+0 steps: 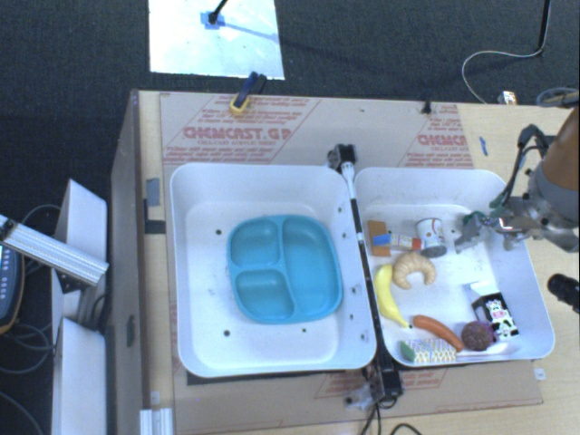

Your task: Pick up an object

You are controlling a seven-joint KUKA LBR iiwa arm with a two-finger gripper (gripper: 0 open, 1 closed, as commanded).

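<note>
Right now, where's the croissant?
In the right-hand bin, near its middle: the croissant lies just above the banana, below the small white cup.

Left bin [195,270] holds blue divided tray [285,268]. Yellow clamp [245,95] on tabletop [272,130] rear edge. White sheet [217,25] on dark floor [381,25].

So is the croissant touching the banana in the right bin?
Touching. The camera view shows the croissant overlapping the top end of the banana, with no white bin floor between them.
</note>
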